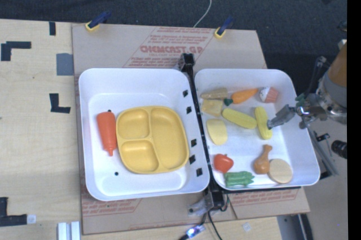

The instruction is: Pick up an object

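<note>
Red print is seen on the cardboard sheet (163, 47) under the bins, above their far edge. One larger line in capitals is made out only in part (seemingly "CHEMCAST GP", reading uncertain). Smaller red lines above and below it are too fine to be read. More red print on the cardboard's near edge is likewise illegible. No other text is found.

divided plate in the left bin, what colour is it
Yellow; the divided plate shows plainly in the camera view.
</note>
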`<act>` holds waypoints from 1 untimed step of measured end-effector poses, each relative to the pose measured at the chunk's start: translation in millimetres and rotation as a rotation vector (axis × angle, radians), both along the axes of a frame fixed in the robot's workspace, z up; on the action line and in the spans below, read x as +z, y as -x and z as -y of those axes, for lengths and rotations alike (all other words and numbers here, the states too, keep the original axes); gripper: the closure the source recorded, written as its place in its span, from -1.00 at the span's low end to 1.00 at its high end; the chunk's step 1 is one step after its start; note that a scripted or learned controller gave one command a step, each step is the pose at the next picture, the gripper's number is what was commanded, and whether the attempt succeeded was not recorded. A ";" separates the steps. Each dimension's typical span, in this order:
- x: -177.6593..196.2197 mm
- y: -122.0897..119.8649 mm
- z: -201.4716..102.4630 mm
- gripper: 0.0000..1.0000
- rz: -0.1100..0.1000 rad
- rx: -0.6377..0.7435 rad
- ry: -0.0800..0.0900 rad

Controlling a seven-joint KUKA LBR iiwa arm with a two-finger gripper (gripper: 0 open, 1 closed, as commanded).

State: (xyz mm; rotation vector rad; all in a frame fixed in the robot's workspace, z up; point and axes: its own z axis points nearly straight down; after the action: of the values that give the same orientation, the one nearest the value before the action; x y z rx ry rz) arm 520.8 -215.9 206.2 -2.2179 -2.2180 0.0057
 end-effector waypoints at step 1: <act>-60.3 0.8 -10.2 -1.00 -0.001 0.002 -0.001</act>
State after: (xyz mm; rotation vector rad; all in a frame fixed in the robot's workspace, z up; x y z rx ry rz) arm 519.9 -205.6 146.0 -2.2148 -2.2183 0.0056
